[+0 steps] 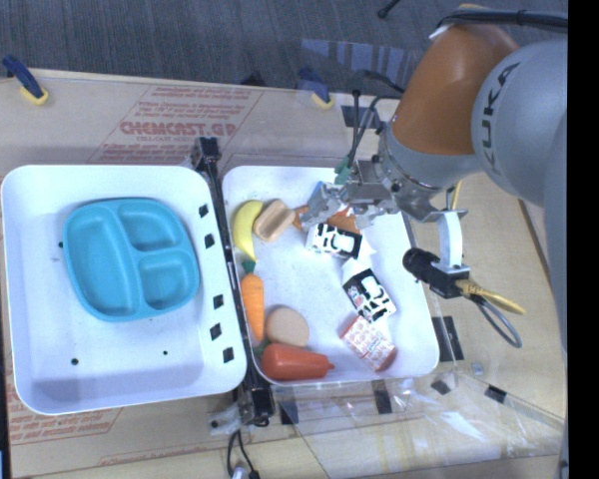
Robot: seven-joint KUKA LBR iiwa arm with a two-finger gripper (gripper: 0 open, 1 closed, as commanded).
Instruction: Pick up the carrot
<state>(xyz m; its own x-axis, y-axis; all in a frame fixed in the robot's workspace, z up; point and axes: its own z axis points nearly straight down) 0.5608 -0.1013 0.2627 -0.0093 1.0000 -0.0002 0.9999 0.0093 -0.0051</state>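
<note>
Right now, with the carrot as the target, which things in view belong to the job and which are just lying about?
Belongs to the job:
carrot, in the right bin by its left wall
end effector, over the right bin's far end

Just lying about:
banana
bread piece
egg-shaped item
red pepper
black-and-white bottle
red packet
blue divided tray in the left bin

Grey arm with orange band: cut off by right edge. Gripper: finger state unreadable. Small orange item just left of gripper: partly hidden, unidentifiable. Brown cardboard lettering far left: blurred.
</note>
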